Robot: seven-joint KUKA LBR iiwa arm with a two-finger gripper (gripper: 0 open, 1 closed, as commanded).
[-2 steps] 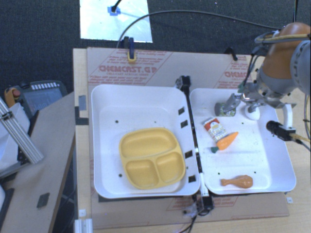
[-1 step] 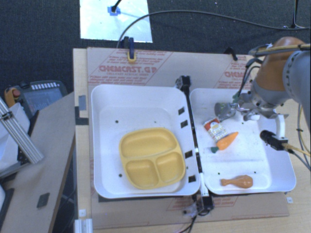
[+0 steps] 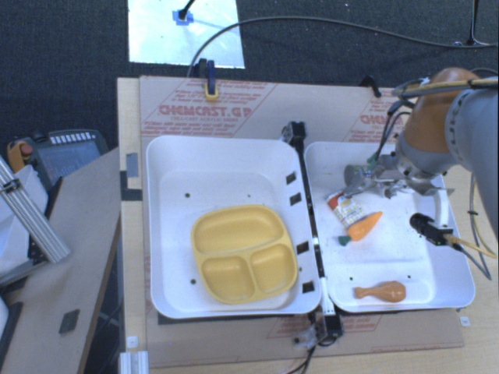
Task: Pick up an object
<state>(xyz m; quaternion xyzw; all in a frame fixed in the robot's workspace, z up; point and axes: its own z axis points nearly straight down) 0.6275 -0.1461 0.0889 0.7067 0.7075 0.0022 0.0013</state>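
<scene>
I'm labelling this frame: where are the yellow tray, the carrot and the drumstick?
yellow tray (image 3: 234, 236), camera view, its large compartment.
carrot (image 3: 365, 225), camera view, middle of its orange body.
drumstick (image 3: 387, 291), camera view, its thick end.

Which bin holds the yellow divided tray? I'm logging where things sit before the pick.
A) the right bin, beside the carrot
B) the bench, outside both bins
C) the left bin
C: the yellow divided tray lies flat in the left bin, while the carrot and the drumstick lie in the right bin.
</scene>
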